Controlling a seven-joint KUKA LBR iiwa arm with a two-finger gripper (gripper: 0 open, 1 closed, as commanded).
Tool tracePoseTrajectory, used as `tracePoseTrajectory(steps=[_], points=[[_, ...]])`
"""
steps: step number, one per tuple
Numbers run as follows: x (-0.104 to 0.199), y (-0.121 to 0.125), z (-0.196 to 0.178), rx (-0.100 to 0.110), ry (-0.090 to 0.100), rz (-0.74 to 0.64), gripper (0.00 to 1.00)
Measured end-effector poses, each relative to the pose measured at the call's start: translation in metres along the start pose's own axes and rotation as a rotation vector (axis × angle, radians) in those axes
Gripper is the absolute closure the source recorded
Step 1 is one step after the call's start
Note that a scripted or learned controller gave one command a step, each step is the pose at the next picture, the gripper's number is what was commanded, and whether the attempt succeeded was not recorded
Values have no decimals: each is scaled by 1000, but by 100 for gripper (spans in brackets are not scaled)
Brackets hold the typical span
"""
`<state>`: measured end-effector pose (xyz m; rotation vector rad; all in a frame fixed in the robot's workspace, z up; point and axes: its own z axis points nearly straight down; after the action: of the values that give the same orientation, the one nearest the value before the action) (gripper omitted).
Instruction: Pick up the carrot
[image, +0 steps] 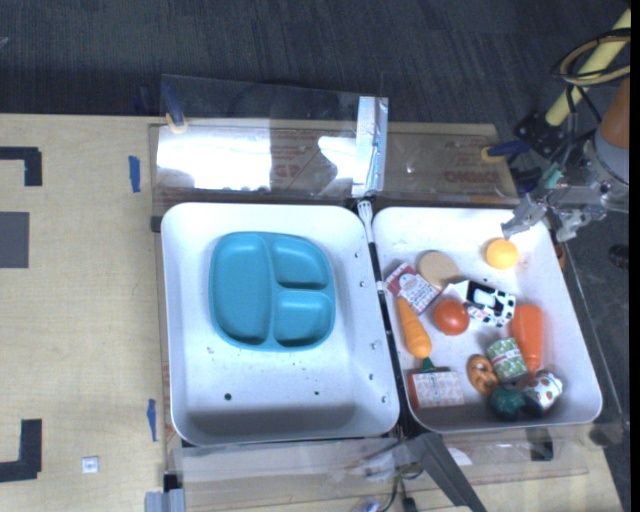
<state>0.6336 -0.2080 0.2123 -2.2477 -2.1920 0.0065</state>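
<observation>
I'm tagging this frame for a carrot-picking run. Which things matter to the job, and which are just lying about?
For the job: the carrot in the right bin; the gripper over that bin's far right corner.

Lying about: blue tray in the left bin, tomato, yellow ball, orange pepper, small boxes.

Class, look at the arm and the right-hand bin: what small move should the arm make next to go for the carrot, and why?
Probably swing the pincer down-left across the right bin until it hangs above the carrot. The pincer sits at the bin's far right corner near the yellow ball, well apart from the carrot, which lies along the bin's left wall beside the tomato.
</observation>
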Motion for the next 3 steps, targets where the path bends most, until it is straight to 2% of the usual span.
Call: tracePoseTrajectory(steps=[1,2,3], points=[[-3,33,71,0,2,-124,0],[2,19,125,-3,23,-80,0],[2,34,124,24,31,-205,0]])
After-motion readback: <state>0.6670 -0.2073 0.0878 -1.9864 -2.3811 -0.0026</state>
